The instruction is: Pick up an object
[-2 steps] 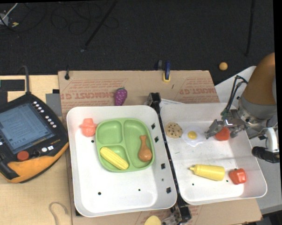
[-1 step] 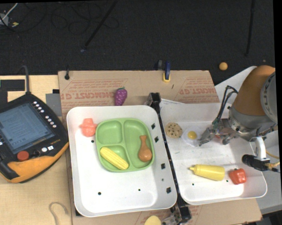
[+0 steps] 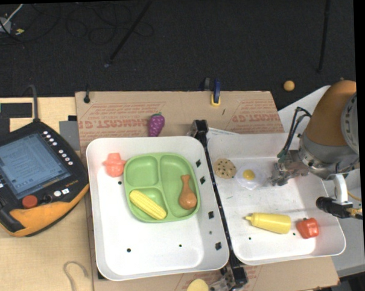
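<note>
The right bin [image 3: 266, 253] holds a brown cookie [image 3: 225, 168], a small fried egg [image 3: 249, 176], a yellow mustard bottle [image 3: 270, 222] lying on its side and a red piece [image 3: 307, 228] next to it. My gripper [image 3: 279, 175] hangs low over the right bin's upper right part, just right of the fried egg and apart from it. Nothing shows in its grasp. The left bin [image 3: 151, 252] carries a green divided plate [image 3: 161, 186] with a corn cob [image 3: 147, 205] and a brown drumstick [image 3: 187, 193] on it. A pink-orange toy [image 3: 113, 165] lies at the plate's upper left.
A purple grape bunch [image 3: 156, 124] lies on the cardboard behind the left bin. A teach pendant [image 3: 33, 172] sits to the far left. A yellow object [image 3: 196, 288] lies in front of the bins. An orange ball [image 3: 288, 85] rests at the back right.
</note>
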Controlling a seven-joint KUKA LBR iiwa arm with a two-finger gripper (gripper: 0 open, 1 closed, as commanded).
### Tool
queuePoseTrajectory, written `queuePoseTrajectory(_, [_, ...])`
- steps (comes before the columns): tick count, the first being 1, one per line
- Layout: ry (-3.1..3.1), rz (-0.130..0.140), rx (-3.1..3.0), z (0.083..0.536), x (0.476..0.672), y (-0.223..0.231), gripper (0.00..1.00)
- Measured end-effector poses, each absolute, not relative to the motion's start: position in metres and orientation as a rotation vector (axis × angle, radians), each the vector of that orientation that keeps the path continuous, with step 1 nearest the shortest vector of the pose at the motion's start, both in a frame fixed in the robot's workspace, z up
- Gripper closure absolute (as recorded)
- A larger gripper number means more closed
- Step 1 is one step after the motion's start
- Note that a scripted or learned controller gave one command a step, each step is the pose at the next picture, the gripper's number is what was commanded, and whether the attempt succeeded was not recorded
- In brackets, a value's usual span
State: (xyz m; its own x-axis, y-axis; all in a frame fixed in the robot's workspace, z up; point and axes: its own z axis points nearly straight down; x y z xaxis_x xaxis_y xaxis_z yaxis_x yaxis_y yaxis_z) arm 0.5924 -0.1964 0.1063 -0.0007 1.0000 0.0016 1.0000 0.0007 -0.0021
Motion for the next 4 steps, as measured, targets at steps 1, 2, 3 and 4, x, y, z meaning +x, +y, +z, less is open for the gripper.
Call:
queuePoseTrajectory(1, [-2.223,-0.003,-2.224,0.158,0.603,-0.195,1.00])
queuePoseTrajectory(2, [-2.222,-0.002,-2.225,0.203,0.604,-0.202,1.00])
queuePoseTrajectory(3, [-2.222,-0.002,-2.223,0.229,0.604,-0.204,1.00])
queuePoseTrajectory(4, [-2.218,0.003,-2.216,0.218,0.574,-0.166,1.00])
